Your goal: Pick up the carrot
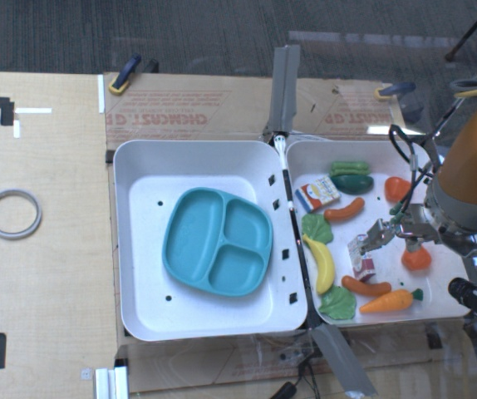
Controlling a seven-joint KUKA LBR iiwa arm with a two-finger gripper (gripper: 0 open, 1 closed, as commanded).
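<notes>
This looks like a robotics lab or test cell, not a home or kitchen. A pale wooden bench (39,289) carries two shallow white bins (130,248) set side by side on a sheet of printed cardboard (180,110), held at the bench's far edge by blue-and-yellow clamps (126,73). Grey carpet-like floor (180,15) lies beyond. The food in the right bin is plastic toy food (338,248), and a sectioned teal plate (218,241) sits in the left bin. A roll of tape (10,214) lies near the bench's left edge, and cables (413,152) trail by the grey and orange arm (471,165).
</notes>
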